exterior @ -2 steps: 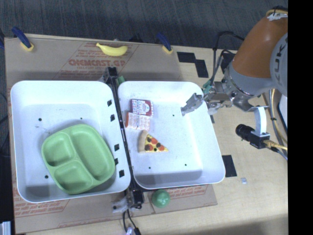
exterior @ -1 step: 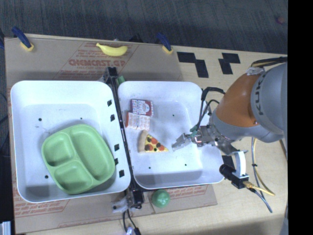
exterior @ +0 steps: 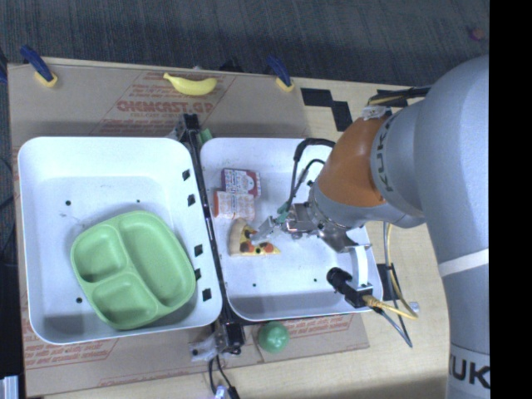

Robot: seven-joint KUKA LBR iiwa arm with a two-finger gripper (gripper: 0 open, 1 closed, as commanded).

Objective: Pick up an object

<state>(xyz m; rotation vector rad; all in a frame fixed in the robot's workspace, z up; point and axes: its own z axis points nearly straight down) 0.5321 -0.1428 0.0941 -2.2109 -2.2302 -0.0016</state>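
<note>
At the near edge of the bench, just outside the bins, a small green ball [exterior: 272,337] is seen lying on the cardboard sheet [exterior: 141,98] that is spread under both bins. Just beyond it, the right bin [exterior: 249,310] is entered by the grey arm [exterior: 449,165] from the right, its orange band [exterior: 353,169] being held over the bin's right half. The gripper [exterior: 278,223] is lowered toward the middle of this bin, and whether it is apart or together cannot be told, since the tip is small and blurred against the bin floor. A pizza-slice toy [exterior: 249,241], yellow with red and dark spots, is found lying flat on the bin floor, just to the left of the gripper tip and slightly nearer the camera; contact between the two cannot be made out. Farther back in the same bin, a small red-and-white packet [exterior: 235,191] is laid near the dividing wall, apart from the gripper. In the left bin [exterior: 50,173], a green divided plate [exterior: 133,268] is set toward the near side. At the far edge of the cardboard, a yellow banana [exterior: 191,82] is placed between two blue clamps [exterior: 38,65].
</note>
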